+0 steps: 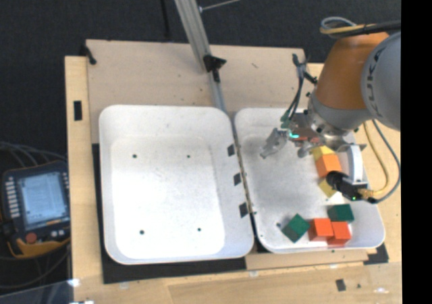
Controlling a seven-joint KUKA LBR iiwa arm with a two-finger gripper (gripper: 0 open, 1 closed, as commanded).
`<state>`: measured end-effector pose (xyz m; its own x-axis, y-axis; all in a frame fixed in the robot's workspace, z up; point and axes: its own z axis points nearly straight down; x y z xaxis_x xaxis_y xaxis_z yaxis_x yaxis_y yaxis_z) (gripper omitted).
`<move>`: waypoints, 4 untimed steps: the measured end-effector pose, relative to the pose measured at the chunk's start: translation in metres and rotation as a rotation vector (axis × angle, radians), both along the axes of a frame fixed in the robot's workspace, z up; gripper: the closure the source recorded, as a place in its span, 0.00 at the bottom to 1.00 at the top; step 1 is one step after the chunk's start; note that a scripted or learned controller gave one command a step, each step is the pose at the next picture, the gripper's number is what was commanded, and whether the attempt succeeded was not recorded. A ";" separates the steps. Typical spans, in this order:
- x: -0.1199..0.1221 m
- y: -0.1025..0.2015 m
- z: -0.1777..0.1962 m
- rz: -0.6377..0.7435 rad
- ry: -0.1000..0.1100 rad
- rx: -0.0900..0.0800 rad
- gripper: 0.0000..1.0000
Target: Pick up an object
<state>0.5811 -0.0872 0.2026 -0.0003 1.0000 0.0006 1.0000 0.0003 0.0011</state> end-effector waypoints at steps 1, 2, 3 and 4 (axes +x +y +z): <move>0.007 0.000 -0.046 -0.005 0.005 -0.002 0.00; 0.005 -0.008 -0.090 -0.002 0.005 -0.003 0.00; 0.005 -0.010 -0.106 -0.003 0.001 -0.003 0.00; 0.006 -0.010 -0.094 -0.009 -0.004 -0.001 1.00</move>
<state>0.5875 -0.0971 0.1088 0.0092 1.0000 -0.0002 0.9999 -0.0092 0.0049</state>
